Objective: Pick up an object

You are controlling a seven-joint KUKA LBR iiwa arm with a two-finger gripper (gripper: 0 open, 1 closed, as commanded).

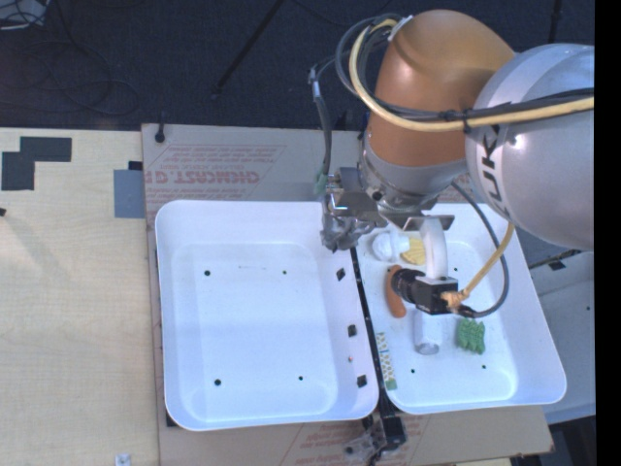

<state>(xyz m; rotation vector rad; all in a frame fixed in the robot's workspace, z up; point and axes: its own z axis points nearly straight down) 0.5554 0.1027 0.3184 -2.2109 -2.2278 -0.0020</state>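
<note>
you have two shallow white bins side by side on the counter (pixel 78 309). the left bin (pixel 252 328) shows a smooth, glossy floor with a few small dark dots. the right bin (pixel 505 367) holds the things to pick. there is an orange stick (pixel 394 297) with rounded ends, a small grey cylinder (pixel 426 336) beside it and a knobbly green piece (pixel 471 336) further right. a white round thing (pixel 384 248) lies against a yellow one (pixel 414 253) at the far side. a thin green strip (pixel 386 362) lies along that bin's left wall. the gripper (pixel 340 233) hangs over the rims where the bins meet, toward the far end; you cannot tell whether it is open or closed. the near right corner of the right bin is open floor.
</note>
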